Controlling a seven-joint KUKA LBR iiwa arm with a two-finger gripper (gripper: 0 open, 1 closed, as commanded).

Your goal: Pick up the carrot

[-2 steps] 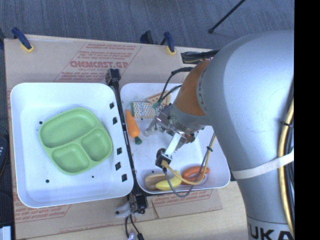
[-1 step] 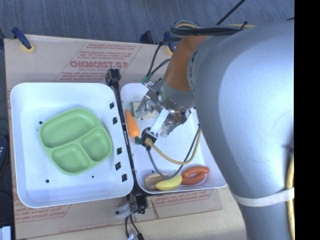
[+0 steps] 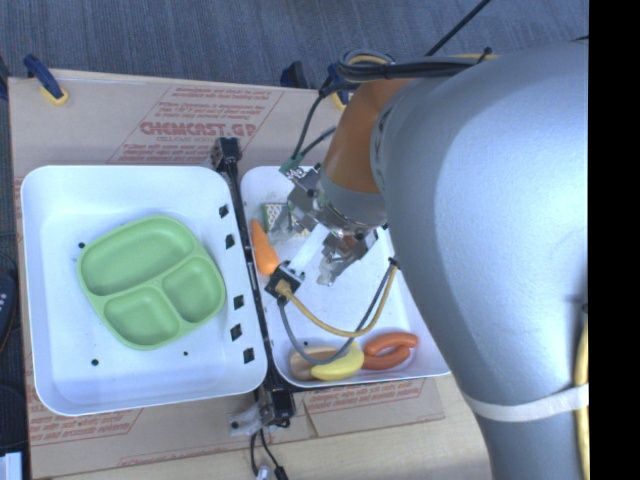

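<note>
The carrot (image 3: 264, 249) is a short orange piece lying against the left wall of the right bin (image 3: 432, 366), close to the divider between the bins. My gripper (image 3: 308, 240) hangs low over the right bin just to the right of the carrot, under the orange wrist band. The grey arm covers most of the bin's right side. I see nothing gripped, and the carrot rests on the bin floor beside the gripper.
A green divided plate (image 3: 150, 280) lies in the left bin (image 3: 45, 218). At the front of the right bin lie a yellow banana (image 3: 336, 367) and an orange-red sausage (image 3: 391, 348). A yellow cable (image 3: 330, 326) loops above them.
</note>
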